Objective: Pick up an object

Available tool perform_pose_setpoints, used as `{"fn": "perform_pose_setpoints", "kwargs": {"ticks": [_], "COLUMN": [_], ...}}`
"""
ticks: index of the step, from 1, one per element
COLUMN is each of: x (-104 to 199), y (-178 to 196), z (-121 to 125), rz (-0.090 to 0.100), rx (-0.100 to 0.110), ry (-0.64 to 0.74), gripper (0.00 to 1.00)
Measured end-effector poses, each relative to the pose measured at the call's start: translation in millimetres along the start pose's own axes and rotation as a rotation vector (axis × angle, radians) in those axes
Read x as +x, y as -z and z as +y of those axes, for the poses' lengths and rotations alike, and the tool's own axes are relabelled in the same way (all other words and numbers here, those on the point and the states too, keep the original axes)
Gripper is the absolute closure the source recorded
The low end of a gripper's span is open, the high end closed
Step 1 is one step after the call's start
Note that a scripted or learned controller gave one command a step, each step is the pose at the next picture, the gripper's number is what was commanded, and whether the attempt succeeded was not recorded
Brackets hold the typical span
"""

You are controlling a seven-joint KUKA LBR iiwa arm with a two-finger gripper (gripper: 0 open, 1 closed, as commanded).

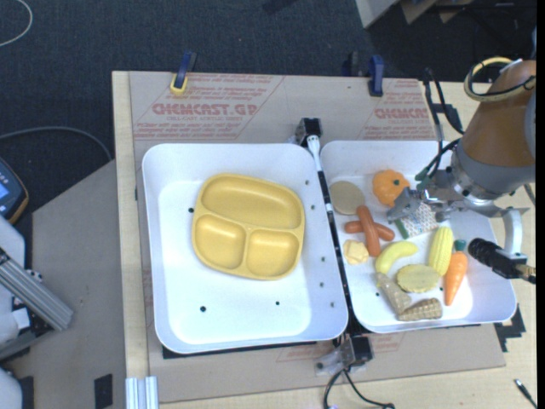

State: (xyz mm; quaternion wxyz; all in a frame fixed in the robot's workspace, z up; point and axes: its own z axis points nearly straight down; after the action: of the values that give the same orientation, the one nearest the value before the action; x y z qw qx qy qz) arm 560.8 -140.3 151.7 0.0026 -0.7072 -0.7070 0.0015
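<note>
The gripper [419, 213] hung low over the right bin [494, 309], in the crowd of play food. Its fingers were lost against a speckled patch beneath it, so I could not tell whether they were apart or together, and nothing showed between them.

The nearest candidates lay close around it: an orange [389, 186] just to its left, a sausage [370, 225] below that, a banana [395, 255] and corn [441, 247] just beneath. A carrot [456, 277], a potato slice [417, 278] and a cracker-like piece [411, 305] sat nearer the bin's front edge.

The risk was the crowding. With items touching or nearly so, closing fingers could likely nudge a neighbour aside or pinch two at once, and round pieces like the orange might squirt out of the grip.

The left bin [170, 186] carried a yellow divided plate [248, 226]. Both bins rested on a cardboard-covered board [255, 105] held by clamps [180, 75] at the back, with dark carpet [128, 15] around.
</note>
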Motion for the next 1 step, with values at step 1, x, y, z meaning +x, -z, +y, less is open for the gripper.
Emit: {"fn": "perform_pose_setpoints", "kwargs": {"ticks": [1], "x": [-4.5], "y": [-57.5], "z": [3.4], "rz": [0.001], "rx": [-0.009], "ry": [-0.001], "gripper": [0.0]}}
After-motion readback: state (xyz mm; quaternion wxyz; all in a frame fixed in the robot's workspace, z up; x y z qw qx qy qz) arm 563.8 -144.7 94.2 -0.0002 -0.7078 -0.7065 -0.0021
